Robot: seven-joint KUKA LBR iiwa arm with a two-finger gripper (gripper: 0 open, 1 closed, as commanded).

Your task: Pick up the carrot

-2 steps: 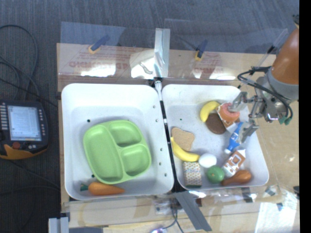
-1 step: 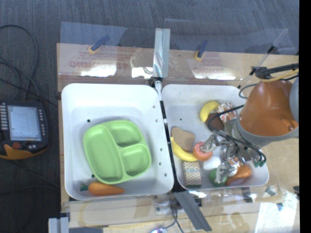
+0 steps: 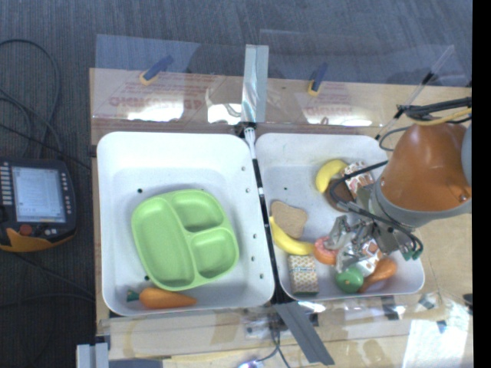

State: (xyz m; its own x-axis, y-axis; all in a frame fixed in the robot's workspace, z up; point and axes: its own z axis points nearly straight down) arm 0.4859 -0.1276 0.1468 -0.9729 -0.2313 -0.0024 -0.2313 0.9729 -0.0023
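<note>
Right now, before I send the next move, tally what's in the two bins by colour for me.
Orange: 2, carrot in the left bin, another orange piece in the right bin
Yellow: 2, banana, yellow piece
Green: 2, divided plate, green ball
Brown/tan: 2, bread slice, tan block
Total: 8, with more hidden under the gripper

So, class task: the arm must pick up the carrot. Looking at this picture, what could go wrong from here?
1. There are two carrots: one in the left bin at, one in the right bin at. The arm may take either.
2. The gripper hangs over crowded items; the green ball beside the right carrot could be grabbed or knocked instead.
</note>
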